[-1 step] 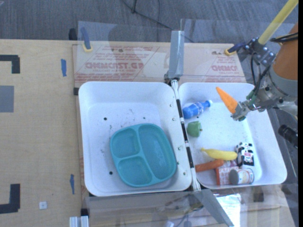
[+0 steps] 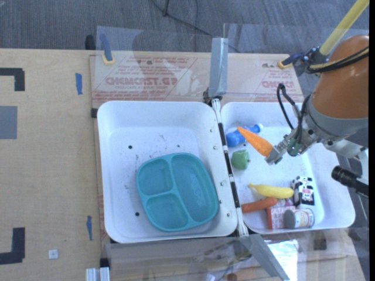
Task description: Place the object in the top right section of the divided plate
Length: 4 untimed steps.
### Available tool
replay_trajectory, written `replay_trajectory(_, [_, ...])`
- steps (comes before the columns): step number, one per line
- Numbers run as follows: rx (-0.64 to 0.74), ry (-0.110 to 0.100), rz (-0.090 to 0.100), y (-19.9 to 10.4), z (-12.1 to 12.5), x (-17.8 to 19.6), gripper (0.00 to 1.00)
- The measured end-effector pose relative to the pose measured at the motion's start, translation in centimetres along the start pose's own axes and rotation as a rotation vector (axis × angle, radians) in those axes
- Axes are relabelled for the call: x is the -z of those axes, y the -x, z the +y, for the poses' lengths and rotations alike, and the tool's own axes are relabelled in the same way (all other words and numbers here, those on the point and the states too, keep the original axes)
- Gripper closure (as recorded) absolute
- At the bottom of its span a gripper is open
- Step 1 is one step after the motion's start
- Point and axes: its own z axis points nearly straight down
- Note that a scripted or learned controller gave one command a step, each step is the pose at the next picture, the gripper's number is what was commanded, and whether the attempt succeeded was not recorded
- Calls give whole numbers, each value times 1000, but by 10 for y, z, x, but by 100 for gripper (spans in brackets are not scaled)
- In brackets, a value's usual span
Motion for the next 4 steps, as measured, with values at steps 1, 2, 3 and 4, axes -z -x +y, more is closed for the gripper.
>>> replay_trajectory(1, [232,2,-1,-76,0,-2,100])
replay_trajectory(2, [482,5,-5,-58,62,-9,100])
replay_trajectory(3, [421,5,-5,-54,71,0,100])
replay_trajectory(4, [420,5,-5,-54,71,0,0])
